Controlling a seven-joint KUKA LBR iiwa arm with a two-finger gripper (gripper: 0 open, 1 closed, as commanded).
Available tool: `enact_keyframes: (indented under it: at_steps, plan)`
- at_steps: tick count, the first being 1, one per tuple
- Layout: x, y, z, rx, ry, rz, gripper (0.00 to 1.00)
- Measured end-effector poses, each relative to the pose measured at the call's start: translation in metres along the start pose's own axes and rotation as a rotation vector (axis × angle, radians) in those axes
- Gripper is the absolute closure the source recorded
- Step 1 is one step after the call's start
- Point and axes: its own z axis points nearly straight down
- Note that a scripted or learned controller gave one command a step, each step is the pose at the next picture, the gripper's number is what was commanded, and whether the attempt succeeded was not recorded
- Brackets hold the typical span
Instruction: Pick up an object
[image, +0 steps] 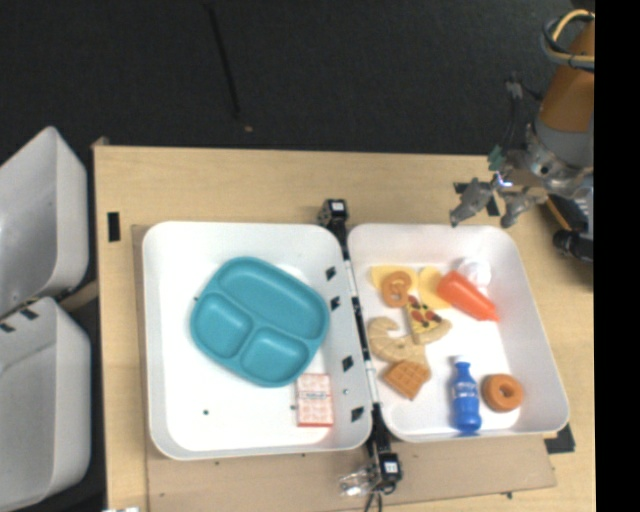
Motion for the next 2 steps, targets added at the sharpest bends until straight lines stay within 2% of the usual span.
enact_keyframes:
  at_steps: [1, 2]
  plan:
    - [0.001, 0.002, -0.010, -0.013, -0.004, -0.003, 0.00]
    - [0.002, 0.002, 0.052, -0.011, -0.004, -0.004, 0.00]
